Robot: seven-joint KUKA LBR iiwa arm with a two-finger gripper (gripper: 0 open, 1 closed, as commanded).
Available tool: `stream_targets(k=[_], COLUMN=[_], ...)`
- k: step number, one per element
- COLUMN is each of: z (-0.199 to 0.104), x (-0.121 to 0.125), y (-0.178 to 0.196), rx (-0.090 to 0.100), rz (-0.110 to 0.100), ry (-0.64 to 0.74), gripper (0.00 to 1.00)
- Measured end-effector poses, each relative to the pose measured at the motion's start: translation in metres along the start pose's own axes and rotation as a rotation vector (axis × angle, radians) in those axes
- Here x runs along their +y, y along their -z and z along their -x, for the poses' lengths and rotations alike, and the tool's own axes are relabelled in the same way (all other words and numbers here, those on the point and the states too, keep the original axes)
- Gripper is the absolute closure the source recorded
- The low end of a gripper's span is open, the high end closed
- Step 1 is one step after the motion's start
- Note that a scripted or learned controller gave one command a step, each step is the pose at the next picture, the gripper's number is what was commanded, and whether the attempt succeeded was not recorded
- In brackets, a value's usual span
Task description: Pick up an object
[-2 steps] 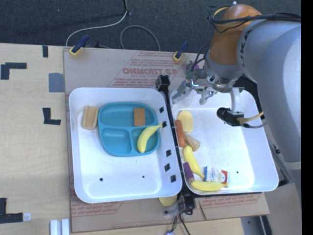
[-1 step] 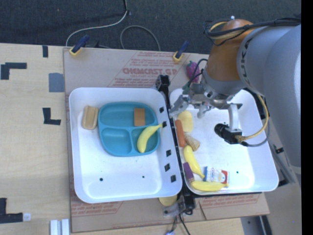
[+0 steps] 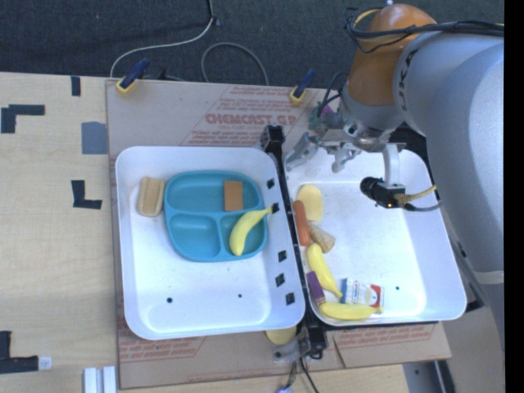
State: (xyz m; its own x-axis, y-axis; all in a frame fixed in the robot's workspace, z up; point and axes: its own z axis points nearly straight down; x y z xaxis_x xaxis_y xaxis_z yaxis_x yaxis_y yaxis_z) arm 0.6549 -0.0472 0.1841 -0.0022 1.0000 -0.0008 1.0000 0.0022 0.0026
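Note:
My gripper (image 3: 318,159) hangs over the far left corner of the right bin (image 3: 409,244), open, with nothing between its fingers. Just below it in that bin lie a pale yellow rounded piece (image 3: 309,201), an orange stick (image 3: 301,223) and a tan chunk (image 3: 322,239). Toward the front edge are a yellow banana (image 3: 323,270), a purple item (image 3: 313,286), a second banana (image 3: 347,310) and a small white carton (image 3: 361,291).
The left bin (image 3: 205,301) holds a blue divided plate (image 3: 196,219) bearing a banana (image 3: 246,230) and a brown block (image 3: 233,195). A tan slice (image 3: 150,196) lies left of the plate. A black divider (image 3: 282,219) runs between the bins. The arm's bulk (image 3: 458,121) overhangs the right bin's far right.

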Motion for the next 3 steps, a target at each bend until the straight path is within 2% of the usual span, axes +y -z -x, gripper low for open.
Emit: stream_targets(k=[1, 2, 3], z=[0.023, 0.008, 0.005], x=[-0.066, -0.018, 0.009], y=[0.000, 0.000, 0.000], rx=[0.000, 0.001, 0.001], rz=[-0.008, -0.001, -0.002], ry=[-0.005, 0.001, 0.001], gripper=[0.00, 0.00, 0.00])
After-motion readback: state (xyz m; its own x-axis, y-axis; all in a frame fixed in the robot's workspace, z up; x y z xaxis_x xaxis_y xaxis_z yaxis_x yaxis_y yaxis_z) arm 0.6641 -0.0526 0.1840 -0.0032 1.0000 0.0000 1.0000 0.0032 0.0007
